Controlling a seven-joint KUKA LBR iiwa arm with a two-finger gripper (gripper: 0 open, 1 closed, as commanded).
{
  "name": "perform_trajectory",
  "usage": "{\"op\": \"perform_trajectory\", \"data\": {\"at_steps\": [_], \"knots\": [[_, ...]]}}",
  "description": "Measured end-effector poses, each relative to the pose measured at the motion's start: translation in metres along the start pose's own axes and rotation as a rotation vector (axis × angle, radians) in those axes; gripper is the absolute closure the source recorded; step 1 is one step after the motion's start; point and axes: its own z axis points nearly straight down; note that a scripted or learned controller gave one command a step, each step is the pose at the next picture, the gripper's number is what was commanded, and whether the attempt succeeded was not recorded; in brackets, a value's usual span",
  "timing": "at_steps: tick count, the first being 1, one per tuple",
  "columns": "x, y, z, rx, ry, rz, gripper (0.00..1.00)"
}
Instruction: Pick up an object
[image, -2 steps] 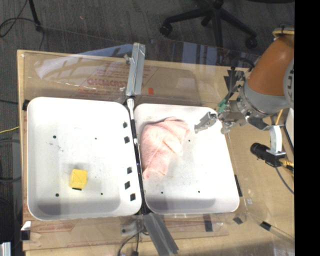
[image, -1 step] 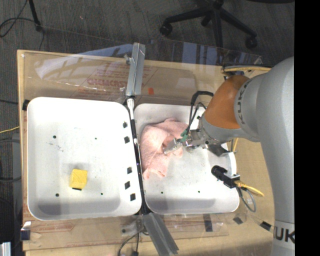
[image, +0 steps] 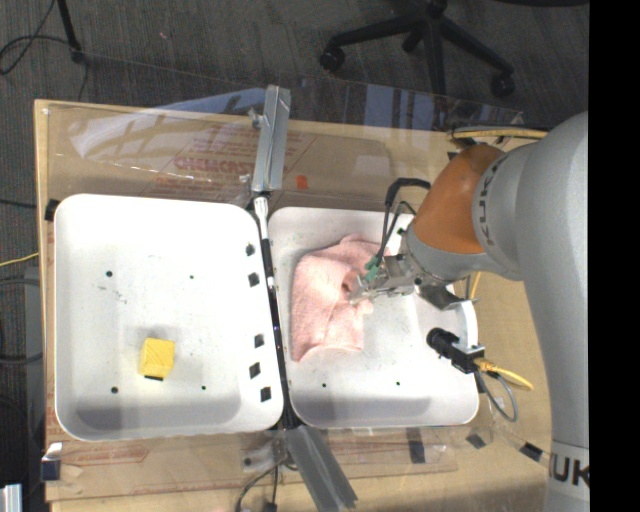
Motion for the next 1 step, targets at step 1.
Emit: {"op": "perform_trajectory", "data": {"at_steps": [1], "knots": [[0.0386,0.0454,-0.1290,0.003,0.001,0.089,1.00]]}}
